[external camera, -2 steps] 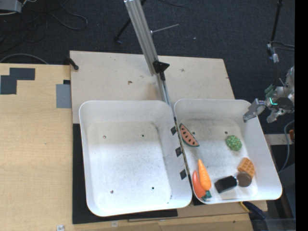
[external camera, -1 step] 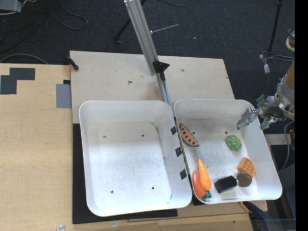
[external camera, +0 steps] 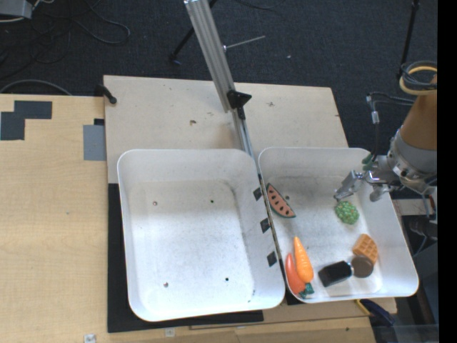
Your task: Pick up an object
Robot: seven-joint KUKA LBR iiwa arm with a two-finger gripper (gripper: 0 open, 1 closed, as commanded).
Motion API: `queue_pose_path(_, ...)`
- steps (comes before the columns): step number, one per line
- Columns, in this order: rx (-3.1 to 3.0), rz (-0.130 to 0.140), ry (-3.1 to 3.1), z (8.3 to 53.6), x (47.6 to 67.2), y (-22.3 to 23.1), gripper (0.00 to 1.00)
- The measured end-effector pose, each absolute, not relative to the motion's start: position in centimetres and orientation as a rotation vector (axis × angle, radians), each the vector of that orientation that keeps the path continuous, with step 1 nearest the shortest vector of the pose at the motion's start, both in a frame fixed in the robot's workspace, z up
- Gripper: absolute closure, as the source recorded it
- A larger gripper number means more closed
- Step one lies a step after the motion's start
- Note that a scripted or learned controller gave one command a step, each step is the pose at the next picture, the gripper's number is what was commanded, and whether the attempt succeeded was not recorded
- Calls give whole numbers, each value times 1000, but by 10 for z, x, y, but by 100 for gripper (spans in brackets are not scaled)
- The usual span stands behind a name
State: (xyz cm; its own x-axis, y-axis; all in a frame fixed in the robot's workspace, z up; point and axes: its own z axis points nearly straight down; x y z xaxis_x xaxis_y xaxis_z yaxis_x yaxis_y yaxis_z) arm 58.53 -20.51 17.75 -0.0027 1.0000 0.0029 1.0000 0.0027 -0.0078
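Lying bumpy, round green toy point(external camera: 347, 212)

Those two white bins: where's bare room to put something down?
The left bin is bare across its floor. In the right bin, the back strip behind the watermelon slice is free. Its front is crowded: carrot, black block, waffle, green ball.

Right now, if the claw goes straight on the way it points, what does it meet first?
Probably the green object: the claw hangs just above it, pointing down and left into the right bin. Height is unclear from one view.
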Motion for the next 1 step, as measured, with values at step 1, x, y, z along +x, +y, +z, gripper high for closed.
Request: queue_pose_path(1,-2216,6,-2215,113,584,-205,0)
